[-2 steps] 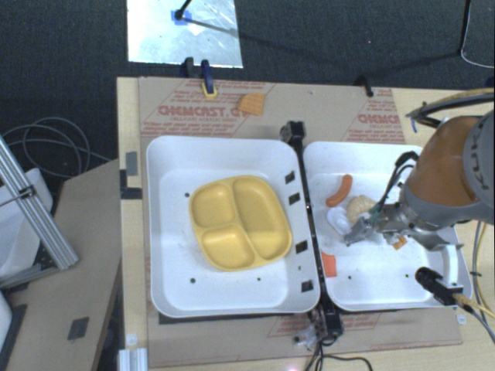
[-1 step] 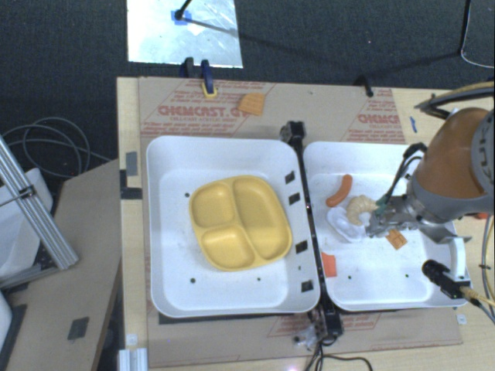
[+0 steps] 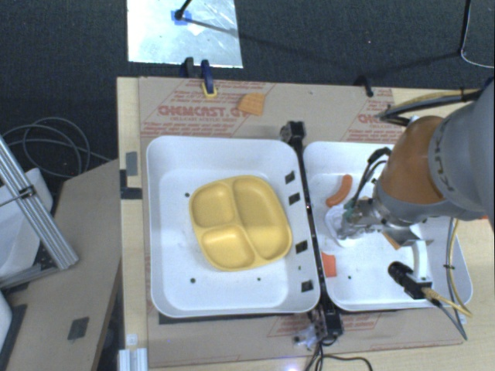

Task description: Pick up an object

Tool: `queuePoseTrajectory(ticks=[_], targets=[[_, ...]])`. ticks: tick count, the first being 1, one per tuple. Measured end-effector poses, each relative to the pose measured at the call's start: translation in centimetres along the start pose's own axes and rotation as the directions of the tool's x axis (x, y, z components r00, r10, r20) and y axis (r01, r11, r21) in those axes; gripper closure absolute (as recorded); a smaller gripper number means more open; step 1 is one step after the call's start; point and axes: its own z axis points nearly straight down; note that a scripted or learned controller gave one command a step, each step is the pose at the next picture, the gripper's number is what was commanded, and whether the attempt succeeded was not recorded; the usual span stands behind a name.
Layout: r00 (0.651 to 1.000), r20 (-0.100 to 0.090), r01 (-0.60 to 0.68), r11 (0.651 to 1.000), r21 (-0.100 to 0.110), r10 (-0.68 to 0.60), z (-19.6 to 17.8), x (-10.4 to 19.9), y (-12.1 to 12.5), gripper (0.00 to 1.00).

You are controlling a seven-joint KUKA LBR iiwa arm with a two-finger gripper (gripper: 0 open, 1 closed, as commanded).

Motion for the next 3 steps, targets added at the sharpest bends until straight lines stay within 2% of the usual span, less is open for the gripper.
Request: queuePoseTrajectory(ticks=[1,2,3], targets=[[1.0,-0.004,0.007,1.0,-0.009,-0.007,-10.6,7.4,3.5,1.0],[1.0,-0.002,-0.001,1.0,-0.012,0.001,-23.0,5.7,2.1,1.0],[1.0,-0.003,-0.008,1.0,0.015,0.008,-9.9,3.8,-2.3,1.0]])
